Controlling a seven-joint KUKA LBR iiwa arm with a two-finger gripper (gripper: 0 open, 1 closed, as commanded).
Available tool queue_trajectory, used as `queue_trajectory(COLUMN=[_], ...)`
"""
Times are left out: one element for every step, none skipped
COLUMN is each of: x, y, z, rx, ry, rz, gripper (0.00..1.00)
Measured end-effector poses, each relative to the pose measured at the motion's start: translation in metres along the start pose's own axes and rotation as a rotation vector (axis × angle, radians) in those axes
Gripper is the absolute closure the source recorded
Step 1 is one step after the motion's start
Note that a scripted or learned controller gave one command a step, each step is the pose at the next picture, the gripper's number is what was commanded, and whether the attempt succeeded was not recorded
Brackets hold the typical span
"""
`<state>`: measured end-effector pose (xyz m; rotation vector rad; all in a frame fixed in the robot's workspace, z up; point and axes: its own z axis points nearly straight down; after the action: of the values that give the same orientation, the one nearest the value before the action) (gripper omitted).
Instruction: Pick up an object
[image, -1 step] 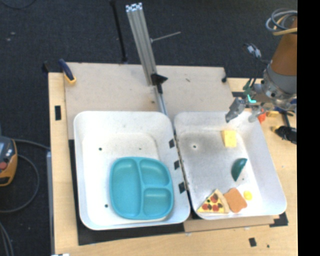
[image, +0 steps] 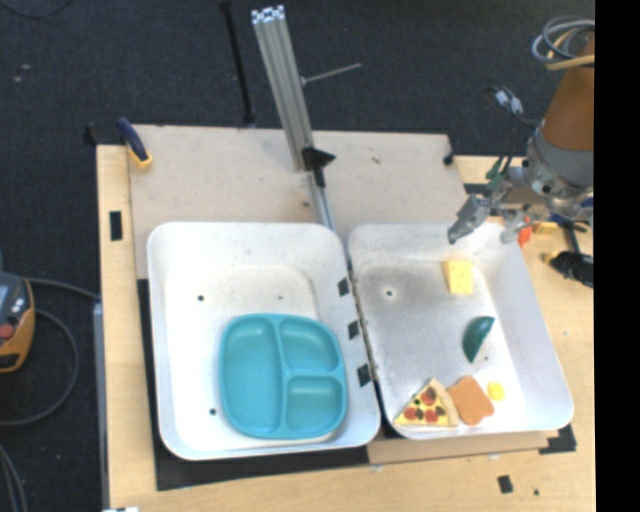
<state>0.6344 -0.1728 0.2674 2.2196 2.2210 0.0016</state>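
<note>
The end effector (image: 468, 222), whether spread or pressed together I cannot tell, hangs at the right bin's (image: 545, 340) far edge just beyond the yellow block (image: 459, 276), so descending there risks striking the rim

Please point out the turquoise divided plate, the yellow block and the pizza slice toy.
Turquoise divided plastic plate (image: 283, 375), camera view, its centre ridge.
Yellow square block (image: 459, 277), camera view, its top face.
Triangular pizza slice toy (image: 426, 407), camera view, its topping.

No readable text, label, brand or number can be made out. A black-and-white checker pattern is seen atop the grey aluminium post (image: 284, 85).
</note>
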Motion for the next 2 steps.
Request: queue_trajectory(x=[0.0, 0.007], y=[-0.005, -0.005], z=[0.043, 0.102], rx=[0.004, 0.005], ry=[-0.001, 0.0], rz=[0.001, -0.002], gripper=[0.0, 0.0])
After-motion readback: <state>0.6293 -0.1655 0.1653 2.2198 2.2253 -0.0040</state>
